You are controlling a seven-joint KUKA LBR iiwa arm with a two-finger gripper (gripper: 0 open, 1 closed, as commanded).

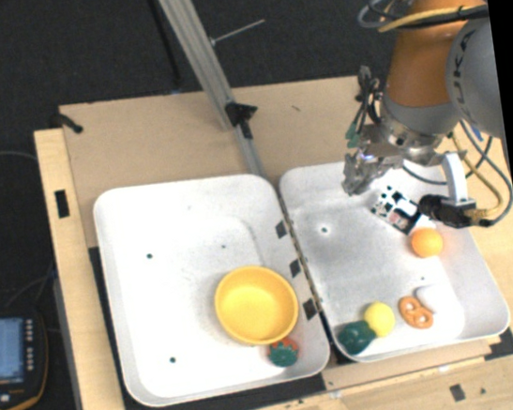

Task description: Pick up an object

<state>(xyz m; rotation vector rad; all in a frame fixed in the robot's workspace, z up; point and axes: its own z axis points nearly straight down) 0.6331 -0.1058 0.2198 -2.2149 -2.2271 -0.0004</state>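
Observation:
My gripper hangs over the far edge of the right bin, below the orange wrist band. Nothing shows between its fingers. In the right bin lie an orange ball near the right wall, a yellow lemon-like piece, a dark green piece and an orange ring-shaped piece along the near wall. The left bin holds a yellow bowl and a small green and red piece just in front of it.
A slanted metal post rises behind the bins. A black and white block on the arm hangs over the right bin beside the gripper. A handheld pendant lies off the bench at left.

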